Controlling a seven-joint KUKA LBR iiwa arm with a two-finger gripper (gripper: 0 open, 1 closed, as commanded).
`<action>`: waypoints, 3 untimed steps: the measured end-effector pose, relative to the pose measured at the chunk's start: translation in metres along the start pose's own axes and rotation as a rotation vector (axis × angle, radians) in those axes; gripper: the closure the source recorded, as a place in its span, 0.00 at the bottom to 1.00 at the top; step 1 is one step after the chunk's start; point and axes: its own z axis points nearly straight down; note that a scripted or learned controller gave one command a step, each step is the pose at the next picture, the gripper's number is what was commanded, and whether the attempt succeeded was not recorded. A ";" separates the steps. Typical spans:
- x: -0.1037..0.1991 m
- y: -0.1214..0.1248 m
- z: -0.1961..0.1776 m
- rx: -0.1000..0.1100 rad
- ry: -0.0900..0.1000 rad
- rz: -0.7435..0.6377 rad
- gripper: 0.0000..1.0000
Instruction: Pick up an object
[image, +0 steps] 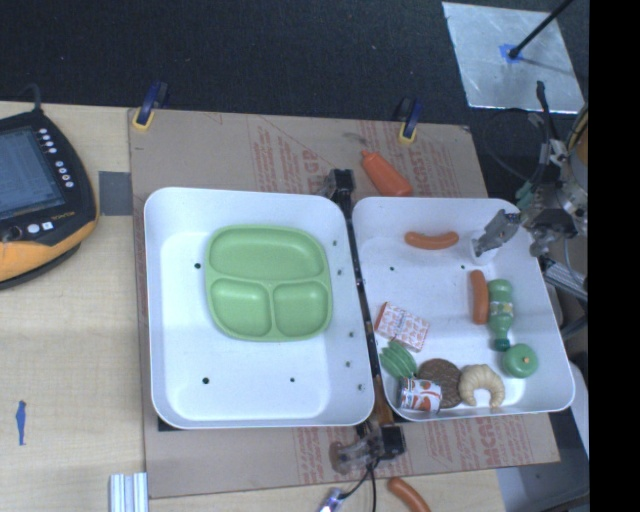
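The right bin (455, 215) holds several toy foods. An orange sausage (432, 239) lies near its far wall, and a second sausage (479, 297) lies lengthwise beside a green bottle-shaped piece (500, 305). Near the front are a green round fruit (519, 359), a croissant (482, 383), a brown cookie (440, 378), a small can (420, 398), a green leafy piece (398, 358) and a red-and-white packet (402, 324). My gripper (497, 233) hangs over the bin's far right corner, just right of the first sausage and above the second, with nothing seen in it.
The left bin (175, 300) holds a green divided plate (268, 280). An orange carrot (385, 174) lies on the cardboard behind the bins, and another sausage (410, 492) lies in front. A control pendant (35, 195) rests at the far left.
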 end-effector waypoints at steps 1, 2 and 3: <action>-0.033 -0.003 0.119 0.002 -0.001 0.000 0.00; -0.031 -0.032 0.151 0.000 -0.001 -0.002 0.00; -0.033 -0.031 0.138 -0.004 -0.005 -0.005 1.00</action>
